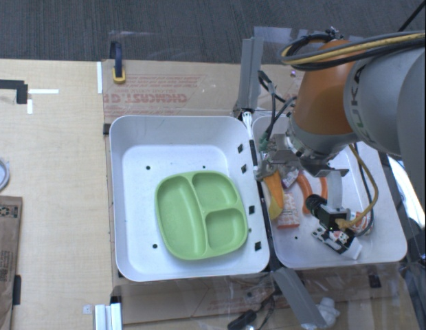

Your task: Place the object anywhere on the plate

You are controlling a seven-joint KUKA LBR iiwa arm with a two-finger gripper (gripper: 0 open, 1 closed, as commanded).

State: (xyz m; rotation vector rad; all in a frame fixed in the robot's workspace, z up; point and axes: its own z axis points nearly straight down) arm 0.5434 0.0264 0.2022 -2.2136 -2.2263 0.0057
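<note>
Hovering low over the right bin's [378, 253] left edge, hand [290, 170] reaching among yellow and orange objects [275, 194]. Grip state impossible to tell. Sitting bare in the left bin [124, 184], green plate [201, 214] waiting for delivery.

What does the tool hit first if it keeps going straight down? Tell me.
Probably the yellow banana-like object lying with an orange-and-white packet in the right white bin, under the tool; depth is unclear.

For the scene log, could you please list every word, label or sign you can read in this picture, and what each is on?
Red print on the cardboard sheet behind the left bin: upside down, too blurred to read with certainty.
Dark recycling-type symbol on the brown packet at the left edge: no readable words.
Snack packet in the right bin: print too small to read.
</note>
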